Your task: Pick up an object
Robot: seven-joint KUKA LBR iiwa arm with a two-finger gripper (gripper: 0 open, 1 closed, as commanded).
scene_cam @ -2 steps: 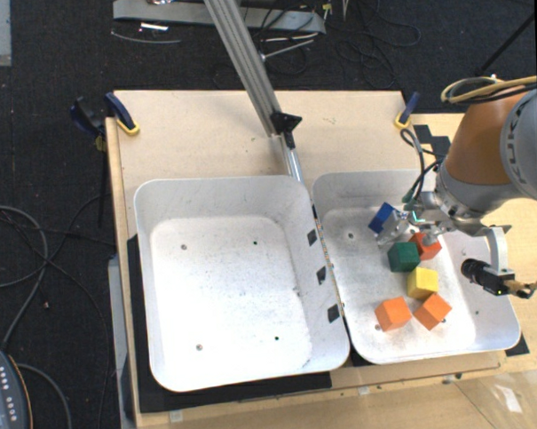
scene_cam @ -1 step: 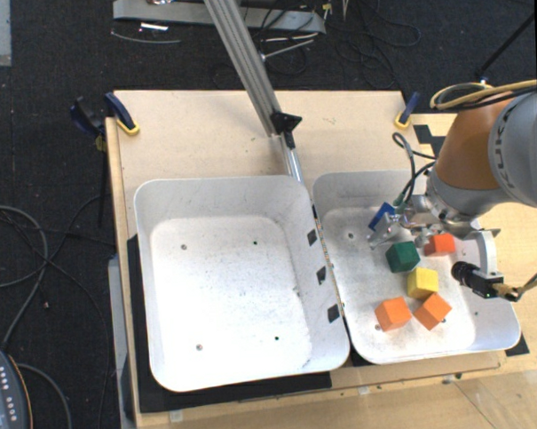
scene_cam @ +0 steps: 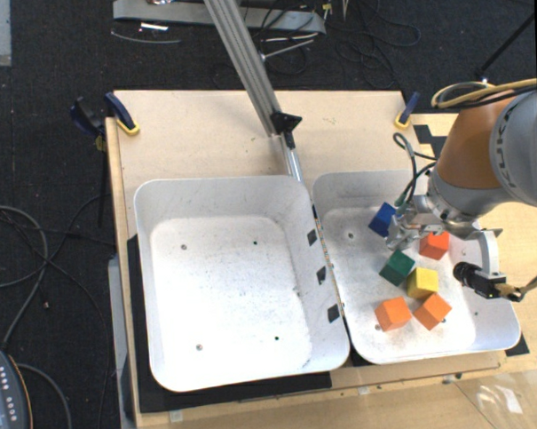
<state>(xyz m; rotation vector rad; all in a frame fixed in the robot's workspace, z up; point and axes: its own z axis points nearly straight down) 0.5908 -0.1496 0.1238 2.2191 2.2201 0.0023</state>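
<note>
Left bin: nothing I want there. Right bin has the blocks. Blue block at far-left of cluster, green block nearer, gripper between them w/ red block just to its right. Can't tell gripper state, wrist hides it. I'd judge green closest: just near-left of tool.

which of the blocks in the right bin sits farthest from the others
The blue block, at the top of the group toward the bin's far wall. The green block, yellow block and orange ones cluster together below it.
</note>
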